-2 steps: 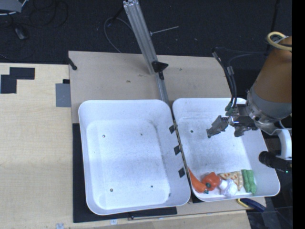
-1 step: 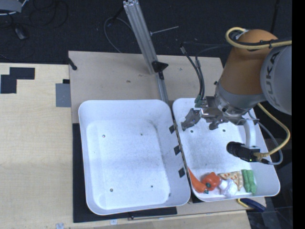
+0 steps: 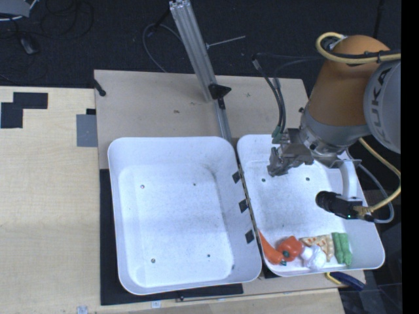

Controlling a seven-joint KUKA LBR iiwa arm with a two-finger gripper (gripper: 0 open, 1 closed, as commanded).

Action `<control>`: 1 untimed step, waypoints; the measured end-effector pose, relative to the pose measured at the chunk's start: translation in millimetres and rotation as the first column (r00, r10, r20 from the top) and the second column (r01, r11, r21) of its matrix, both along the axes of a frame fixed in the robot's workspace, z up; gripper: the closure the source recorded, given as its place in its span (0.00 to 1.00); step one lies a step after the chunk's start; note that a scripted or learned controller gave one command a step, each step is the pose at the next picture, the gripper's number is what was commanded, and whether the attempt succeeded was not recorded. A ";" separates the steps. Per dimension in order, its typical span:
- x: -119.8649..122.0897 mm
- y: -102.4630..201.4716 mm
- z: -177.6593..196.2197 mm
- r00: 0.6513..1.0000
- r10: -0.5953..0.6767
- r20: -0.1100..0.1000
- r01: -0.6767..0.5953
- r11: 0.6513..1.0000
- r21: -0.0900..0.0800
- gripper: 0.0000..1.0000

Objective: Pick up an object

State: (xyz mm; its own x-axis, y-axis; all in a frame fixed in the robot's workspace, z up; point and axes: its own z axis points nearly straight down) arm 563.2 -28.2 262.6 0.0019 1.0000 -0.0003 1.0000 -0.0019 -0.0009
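This was a robotics lab. A plywood bench [image 3: 163, 103] carried two shallow white bins [image 3: 124, 175], and an aluminium extrusion post [image 3: 196, 51] rose slanting behind the bench. Black cables [image 3: 157, 38] trailed over dark flooring beyond the bench's far edge, and a grey-and-orange industrial arm [image 3: 344, 97] reached over the bench.

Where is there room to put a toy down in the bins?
The left bin has bare floor from wall to wall. In the right bin, the middle is bare, between the gripper and the toys crowded along the near wall.
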 end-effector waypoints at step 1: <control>-19.5 68.0 21.2 1.000 0.006 0.002 -0.006 1.000 0.001 1.00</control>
